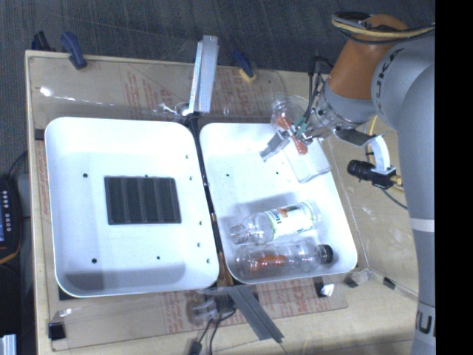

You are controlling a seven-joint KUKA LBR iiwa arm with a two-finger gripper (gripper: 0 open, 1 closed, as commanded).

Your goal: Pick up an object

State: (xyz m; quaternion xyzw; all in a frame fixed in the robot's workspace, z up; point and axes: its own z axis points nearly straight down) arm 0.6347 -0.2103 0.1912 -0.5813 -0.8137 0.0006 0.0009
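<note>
While the gripper point(290, 135) hovers over the right bin's point(222, 198) far edge, I can't tell its fingers' state; two clear bottles point(281, 222) lie near its front edge.

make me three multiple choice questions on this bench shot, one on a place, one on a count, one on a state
1. Where do the clear plastic bottles lie?
A. In the left bin
B. At the near end of the right bin
C. On the bench outside both bins

2. How many clear plastic bottles are in that bin?
A. Two
B. Four
C. Six

3. How are the bottles resting?
A. Standing upright
B. Lying on their sides
C. Stacked on the dark grate

Answers:
1. B: the labelled bottle and the dark-capped bottle both sit at the near end of the right bin, while the gripper is over its far end.
2. A: just those two show, side by side.
3. B: both lie lengthwise on the bin floor; the dark grate is in the left bin.
</note>
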